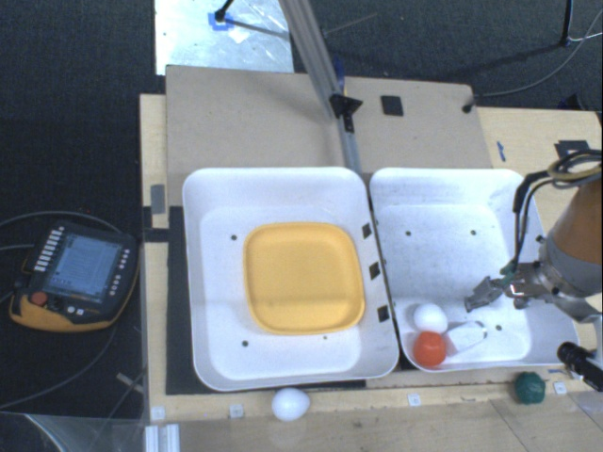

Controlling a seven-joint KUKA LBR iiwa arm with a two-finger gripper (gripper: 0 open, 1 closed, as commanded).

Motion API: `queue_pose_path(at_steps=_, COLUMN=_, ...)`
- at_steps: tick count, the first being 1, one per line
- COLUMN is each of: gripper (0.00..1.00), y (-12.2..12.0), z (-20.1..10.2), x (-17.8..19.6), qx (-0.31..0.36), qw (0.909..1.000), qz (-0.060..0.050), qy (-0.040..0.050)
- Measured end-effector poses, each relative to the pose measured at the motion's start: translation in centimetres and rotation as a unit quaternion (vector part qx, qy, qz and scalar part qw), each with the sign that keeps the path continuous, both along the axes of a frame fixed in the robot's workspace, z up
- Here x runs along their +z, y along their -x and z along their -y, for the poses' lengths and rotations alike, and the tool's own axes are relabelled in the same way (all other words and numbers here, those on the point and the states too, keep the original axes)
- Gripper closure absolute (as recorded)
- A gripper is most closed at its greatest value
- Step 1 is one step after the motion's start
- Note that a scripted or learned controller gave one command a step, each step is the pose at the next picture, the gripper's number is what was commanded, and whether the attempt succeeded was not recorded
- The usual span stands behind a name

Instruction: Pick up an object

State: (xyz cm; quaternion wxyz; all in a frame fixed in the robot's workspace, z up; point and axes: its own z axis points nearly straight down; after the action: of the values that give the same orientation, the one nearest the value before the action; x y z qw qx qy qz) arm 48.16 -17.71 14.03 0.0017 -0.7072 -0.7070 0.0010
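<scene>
two shallow white bins of thin moulded plastic, with rounded corners, sit side by side on a brown board. the left bin (212,281) holds a yellow plate (303,276), square with soft corners and a matte, slightly dished face, lying flat in the middle of the floor. the right bin (443,205) has a speckled white floor with a few small dark holes.

at 6 o'clock of the right bin's floor a smooth white ball (430,317) rests, with a red ball (431,347) touching it just at its 6 o'clock, both near the bin's front wall. a clear, glossy piece (468,333) lies just at 3 o'clock of the red ball; its shape is hard to make out.

outside the bins, a white egg (290,404) lies on the board at 6 o'clock of the left bin, and a dark green ball (529,387) sits at 5 o'clock of the right bin.

the gripper (482,295) hangs over the right bin at about 4 o'clock of its floor, dark metal fingers pointing toward 9 o'clock, slightly apart with nothing between them, near the white ball but apart from it.
</scene>
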Motion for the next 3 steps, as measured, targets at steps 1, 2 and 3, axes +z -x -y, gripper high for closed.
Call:
queue_pose_path(at_steps=1, gripper=0.0, y=0.1, z=0.0, x=-5.1, qx=0.0, qw=1.0, qz=0.001, qy=0.0002)
queue_pose_path(at_steps=2, gripper=1.0, y=0.0, z=0.0, x=-3.9, qx=0.0, qw=1.0, qz=0.003, qy=0.0006)
queue_pose_path(at_steps=3, gripper=1.0, y=-0.6, z=0.9, x=1.5, qx=0.0, qw=1.0, qz=0.004, qy=0.0013)
